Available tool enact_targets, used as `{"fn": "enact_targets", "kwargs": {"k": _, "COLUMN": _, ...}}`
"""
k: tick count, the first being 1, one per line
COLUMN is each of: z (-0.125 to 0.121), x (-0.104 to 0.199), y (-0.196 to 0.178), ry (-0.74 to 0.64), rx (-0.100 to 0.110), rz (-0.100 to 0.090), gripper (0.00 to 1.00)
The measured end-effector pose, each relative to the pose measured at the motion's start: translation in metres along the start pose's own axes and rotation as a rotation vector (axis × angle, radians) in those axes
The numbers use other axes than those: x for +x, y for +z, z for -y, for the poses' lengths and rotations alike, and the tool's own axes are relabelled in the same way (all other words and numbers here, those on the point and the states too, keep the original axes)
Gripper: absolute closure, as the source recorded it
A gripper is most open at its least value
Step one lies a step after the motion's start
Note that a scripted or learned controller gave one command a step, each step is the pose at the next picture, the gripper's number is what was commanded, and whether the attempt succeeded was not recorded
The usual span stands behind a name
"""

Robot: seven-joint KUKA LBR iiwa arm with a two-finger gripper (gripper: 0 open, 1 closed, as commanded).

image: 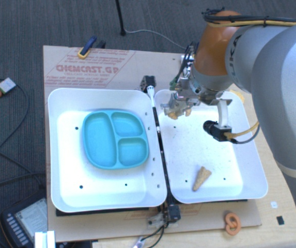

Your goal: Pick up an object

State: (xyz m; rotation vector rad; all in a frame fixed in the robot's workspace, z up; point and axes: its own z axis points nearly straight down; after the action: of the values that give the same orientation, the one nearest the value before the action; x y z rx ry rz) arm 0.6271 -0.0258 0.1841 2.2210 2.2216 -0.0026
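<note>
- Blue plastic defines the leftmost item: a three-compartment tray (115,139) lies flat in the left bin (65,190), roughly centred on its floor.
- Tray and gripper sit in different bins, with the black divider strip (158,138) running between them; the tray is well apart from the gripper.
- Moving right, the right bin (251,185) holds a small tan cone (201,177), the nearest loose candidate for the pick.
- Cone location: on the bin floor towards the near edge, apart from all four walls.
- Cone long axis: slightly tilted from the vertical of the camera view, with the wide end up and to the right and the narrow tip down and to the left.
- Gripper (177,110) location: over the far left corner of the right bin, just beside the divider, hanging below the orange wrist band (215,45).
- Governing relation: the cone lies toward the near edge and a little to the right of the gripper, well apart from it, with bare bin floor between them.
- Gripper state: a small tan piece shows at the fingertips, but the view does not resolve whether it is held or whether the fingers are apart or together, so this cannot be told.
- Judgement: to take the cone, the arm would need to travel toward the near edge and set the fingers across the cone's long axis.
- Farthest right, outside the bins, an orange ring (233,223) rests on the cardboard base.
</note>
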Motion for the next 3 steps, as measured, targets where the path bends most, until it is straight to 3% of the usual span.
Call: {"fn": "enact_targets", "kwargs": {"k": 3, "z": 0.000, "x": 0.001, "y": -0.028, "ry": -0.002, "rx": 0.002, "rz": -0.001, "gripper": 1.00}}
